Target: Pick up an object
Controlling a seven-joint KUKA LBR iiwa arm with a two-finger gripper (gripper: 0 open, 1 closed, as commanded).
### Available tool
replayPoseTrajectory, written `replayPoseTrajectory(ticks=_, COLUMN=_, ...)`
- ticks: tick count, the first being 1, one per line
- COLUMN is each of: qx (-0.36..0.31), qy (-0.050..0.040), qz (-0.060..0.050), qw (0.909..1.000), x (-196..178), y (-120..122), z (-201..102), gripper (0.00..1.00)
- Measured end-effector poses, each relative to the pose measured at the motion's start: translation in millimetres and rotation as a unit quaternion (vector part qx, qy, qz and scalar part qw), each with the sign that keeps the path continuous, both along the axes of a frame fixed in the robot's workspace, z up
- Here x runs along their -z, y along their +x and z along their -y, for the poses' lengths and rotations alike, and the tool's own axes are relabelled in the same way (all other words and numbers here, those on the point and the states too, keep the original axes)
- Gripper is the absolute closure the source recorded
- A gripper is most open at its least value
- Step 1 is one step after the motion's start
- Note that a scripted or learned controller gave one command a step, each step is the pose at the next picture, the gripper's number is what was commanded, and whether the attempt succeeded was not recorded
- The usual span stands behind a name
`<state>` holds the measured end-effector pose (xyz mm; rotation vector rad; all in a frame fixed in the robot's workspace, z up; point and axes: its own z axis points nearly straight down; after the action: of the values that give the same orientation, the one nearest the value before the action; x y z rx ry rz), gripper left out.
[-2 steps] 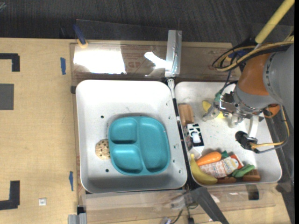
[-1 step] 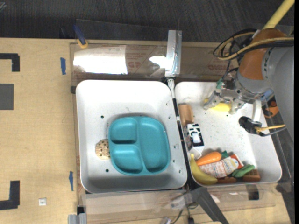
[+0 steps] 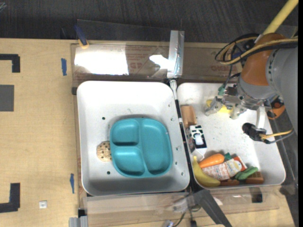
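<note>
While the arm (image 3: 277, 72) reaches in over the right bin (image 3: 274, 162), its gripper (image 3: 225, 106) hangs above that bin's far part, and whether the jaws are spread or closed I cannot tell; nothing shows between them. The left bin (image 3: 94, 100) holds a teal divided tray (image 3: 140, 146) with a speckled cookie (image 3: 103, 151) touching its left edge. In the right bin the graspable things lie well apart from the gripper, heaped at the near edge: a banana (image 3: 203, 175), a carrot (image 3: 211, 160), a printed packet (image 3: 228, 168) and a green piece (image 3: 247, 173). A brown block (image 3: 188, 115) and a black-and-white item (image 3: 197, 137) lie along the bin's left wall, nearer the gripper.
</note>
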<state>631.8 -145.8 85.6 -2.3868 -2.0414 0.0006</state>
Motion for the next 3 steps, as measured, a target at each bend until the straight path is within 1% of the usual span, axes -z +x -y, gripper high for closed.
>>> replayPoseTrajectory(ticks=1, qx=-0.027, qy=0.0000, qz=0.000, qw=0.9996, x=-4.8, y=-1.0, z=-3.1, gripper=0.00)
replayPoseTrajectory(ticks=2, qx=-0.026, qy=-0.0002, qz=0.000, qw=0.9997, x=-0.1, y=-1.1, z=-4.3, gripper=0.00)
replayPoseTrajectory(ticks=3, qx=-0.126, qy=-0.0014, qz=0.003, qw=0.9920, x=-17.0, y=33.0, z=-12.6, gripper=0.00)
